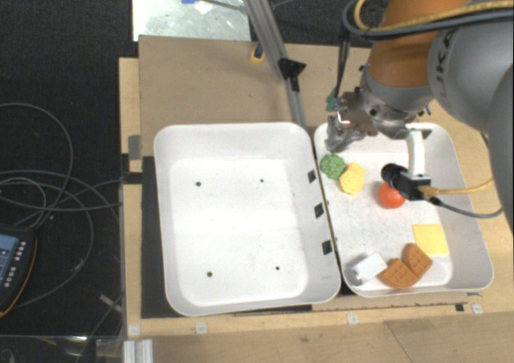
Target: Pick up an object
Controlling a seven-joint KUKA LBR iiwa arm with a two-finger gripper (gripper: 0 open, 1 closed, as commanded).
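The gripper (341, 138) hangs over the right bin's (474, 261) far left corner, just above a bumpy green lump (332, 165) touching a knobbly yellow piece (352, 179). A smooth red ball (391, 197), a flat yellow square (430, 238) and ridged brown waffles (405, 267) lie nearby.

arm (450, 56) cut off at right edge; its bulk hides the right bin (474, 265) far rim. gripper (341, 138) fingertips too blurred to read.
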